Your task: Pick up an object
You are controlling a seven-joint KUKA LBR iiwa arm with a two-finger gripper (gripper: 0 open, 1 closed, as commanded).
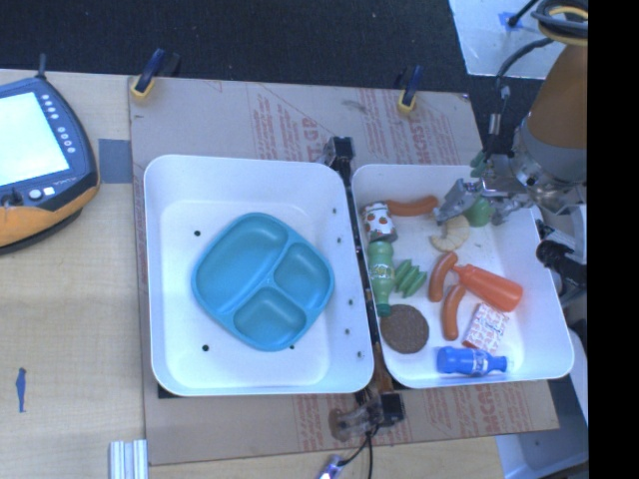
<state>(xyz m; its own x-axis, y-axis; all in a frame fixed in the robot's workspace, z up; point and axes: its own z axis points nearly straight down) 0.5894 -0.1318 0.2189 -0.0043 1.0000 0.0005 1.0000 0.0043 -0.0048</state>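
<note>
Looking down at a slant on a wooden counter [70,307], the camera view shows two shallow white bins side by side. The left bin [160,267] holds a blue divided plate [263,280] lying flat near its middle. The right bin [544,342] holds a scatter of toy food: a green bottle [379,264] along its left wall, a small round jar [377,222] just above that, a brown cookie [405,328] below it, green pea pods [409,277], two orange sausages [447,292], an orange carrot [491,285], a pink-and-white packet [487,327], and a blue bottle [471,362] lying near the front wall. The grey arm reaches in from the right, its end effector [477,200] low over the bin's back right area, just above a green item [480,212]. Whether it is parted or closed cannot be made out. A tablet-like controller [40,158] rests at the counter's left edge.
</note>
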